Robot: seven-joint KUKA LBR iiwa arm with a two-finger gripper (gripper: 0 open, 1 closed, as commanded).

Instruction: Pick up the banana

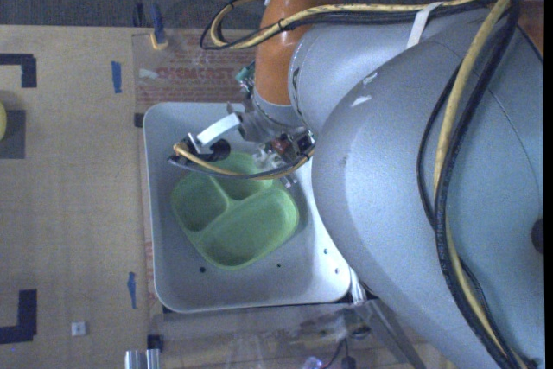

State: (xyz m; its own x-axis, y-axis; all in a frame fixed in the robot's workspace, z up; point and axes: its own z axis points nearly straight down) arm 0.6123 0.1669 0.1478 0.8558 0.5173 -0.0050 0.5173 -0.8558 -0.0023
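A green divided plate (233,225) lies in the white bin (177,276), in the bin's upper half. My gripper (275,158) hangs low over the plate's far edge, under the orange band of the wrist, and the wrist hides what is beneath it. The arm's large grey body covers the right side of the view. At the far left edge, a small yellow thing (3,124) is cut off by the frame; I cannot tell what it is.
The bin sits on a tan bench (69,212) with blue tape marks and black corner marks. The bin's near wall and lower floor are bare white. Dark carpet runs along the top of the view.
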